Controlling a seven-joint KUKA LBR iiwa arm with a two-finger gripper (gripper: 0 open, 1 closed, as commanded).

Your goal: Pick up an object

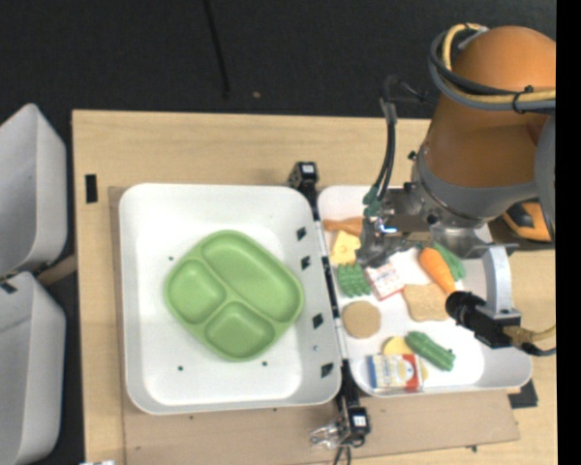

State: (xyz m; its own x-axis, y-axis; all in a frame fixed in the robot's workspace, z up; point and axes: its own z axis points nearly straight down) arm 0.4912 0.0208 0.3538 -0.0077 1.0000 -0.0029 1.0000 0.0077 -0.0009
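Note:
The right bin [494, 368] holds several toy foods. Among them are a yellow cheese wedge [343, 249], a green ridged piece [352, 279], a small red-and-white packet [384, 279], a carrot [436, 267], a tan toast slice [425, 303], a round brown cookie [361, 319], a green pickle [431, 350] and a milk carton [394, 372]. My gripper [376, 243] hangs low over the bin's upper left part, just above the packet and beside the cheese. The arm's big orange and grey body hides the bin's far right.
A green divided plate [234, 294] lies in the left bin [145, 356]. A divider with black clips runs between the two bins. A black cable loops from the arm down to the wrist. White padded shapes stand off the bench at the left.

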